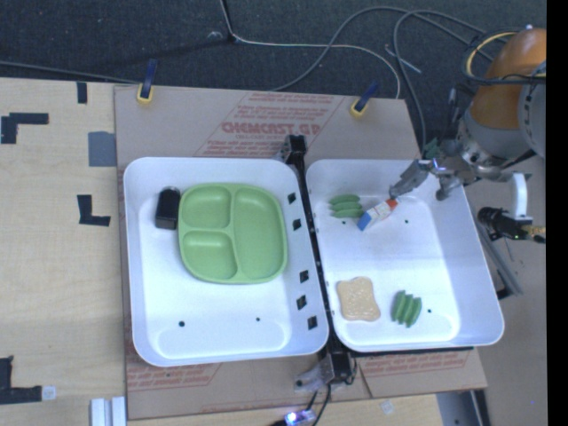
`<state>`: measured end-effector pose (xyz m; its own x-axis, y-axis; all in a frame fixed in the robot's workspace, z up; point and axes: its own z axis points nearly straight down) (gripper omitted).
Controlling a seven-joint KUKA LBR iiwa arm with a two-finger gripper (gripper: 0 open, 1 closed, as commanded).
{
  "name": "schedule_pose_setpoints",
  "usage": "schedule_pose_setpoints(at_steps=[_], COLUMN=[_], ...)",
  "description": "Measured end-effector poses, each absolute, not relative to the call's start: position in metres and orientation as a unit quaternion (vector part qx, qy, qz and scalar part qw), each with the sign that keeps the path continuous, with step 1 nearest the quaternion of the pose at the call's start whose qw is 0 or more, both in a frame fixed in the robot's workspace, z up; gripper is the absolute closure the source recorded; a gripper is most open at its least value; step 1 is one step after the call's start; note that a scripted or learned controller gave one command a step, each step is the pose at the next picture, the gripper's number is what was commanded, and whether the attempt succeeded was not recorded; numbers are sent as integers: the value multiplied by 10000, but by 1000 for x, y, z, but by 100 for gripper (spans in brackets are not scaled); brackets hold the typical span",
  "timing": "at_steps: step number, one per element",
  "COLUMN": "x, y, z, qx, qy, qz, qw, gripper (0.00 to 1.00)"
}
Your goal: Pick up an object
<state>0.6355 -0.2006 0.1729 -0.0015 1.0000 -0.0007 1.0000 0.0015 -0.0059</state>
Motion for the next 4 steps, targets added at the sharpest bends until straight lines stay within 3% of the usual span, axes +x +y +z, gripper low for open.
schedule_pose_setpoints(at_steps=[1,2,4], x=[641,643,655], y=[-210,-208,-215], z=[124,140,234], qx=[-7071,-7061,-7065], qy=[-7071,-7081,-7077], qz=[3,-27,-10], qw=[-12,-33,-19], gripper=[0,100,100])
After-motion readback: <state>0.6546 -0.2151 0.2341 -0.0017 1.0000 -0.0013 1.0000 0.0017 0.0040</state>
